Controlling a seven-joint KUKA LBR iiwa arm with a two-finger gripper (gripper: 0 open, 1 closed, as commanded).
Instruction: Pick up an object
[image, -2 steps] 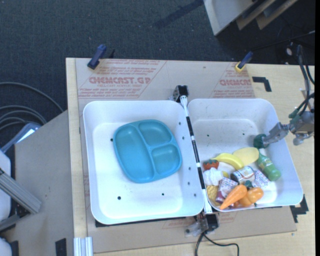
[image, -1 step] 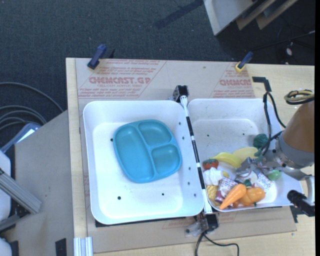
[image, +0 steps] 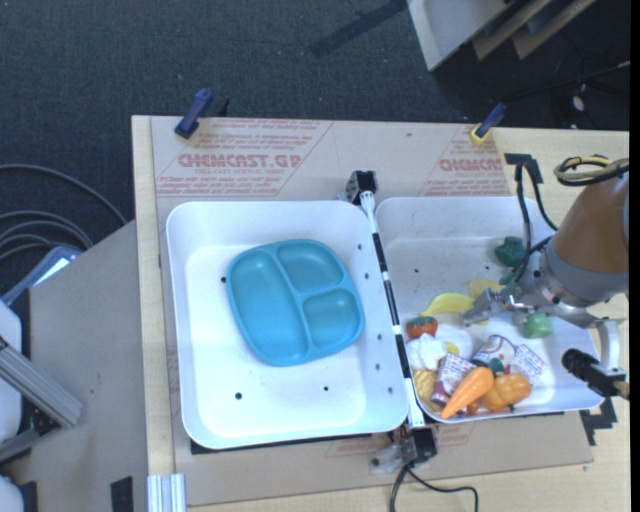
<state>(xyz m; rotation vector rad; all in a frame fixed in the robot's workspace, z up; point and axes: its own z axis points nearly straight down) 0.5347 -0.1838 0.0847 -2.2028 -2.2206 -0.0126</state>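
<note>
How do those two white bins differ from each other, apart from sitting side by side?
The left bin holds one thing, a blue divided plate; the right bin holds a heap of small toy foods, among them an orange carrot. The left bin's plate lies near its middle, while the right bin's items crowd its near end. The gripper reaches into the right bin, not the left. Both are shallow, white and rounded at the corners.

Toy pile (image: 470, 375) crowding right bin (image: 440, 225)
</note>
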